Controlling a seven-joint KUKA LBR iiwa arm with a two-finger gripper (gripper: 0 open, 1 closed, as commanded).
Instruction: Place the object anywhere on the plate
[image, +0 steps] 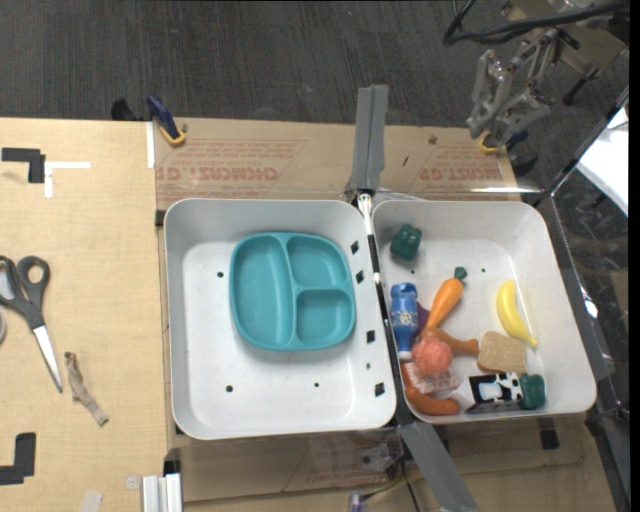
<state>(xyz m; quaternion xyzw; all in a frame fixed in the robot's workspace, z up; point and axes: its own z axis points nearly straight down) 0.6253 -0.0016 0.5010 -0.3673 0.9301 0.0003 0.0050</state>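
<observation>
Teal plastic plate (294, 291), divided into three compartments, is seen lying flat near the middle of the left shallow white bin (190, 330), left of frame centre. Its outline is nearly square with rounded corners, so no clear long axis can be told. The one large compartment lies along its left side and runs from the upper to the lower frame, and the two smaller compartments are stacked along its right side, next to the divider between the bins.

The right shallow white bin (545, 270) is seen to hold the loose objects. A small dark green block (405, 241) is placed near its upper left corner. A blue can (403, 305) lies by its left wall. An orange toy carrot (445, 298) is laid at a slant just beside the can, its green top pointed to the upper right. A yellow banana (513, 310) is set to the right, with a tan bread slice (501, 352) just below it. A pinkish-red round object (433, 355) and an orange-red sausage (432, 403) are found in the lower left part, and a teal cylinder (533, 391) at the lower right.

The two-finger gripper (508, 88) is seen in the upper right of the frame, beyond the bins' far edge and well apart from the plate. Whether it is open or closed cannot be told.

Grey-handled scissors (30, 300) are laid on the wooden bench (80, 240) at the far left.
</observation>
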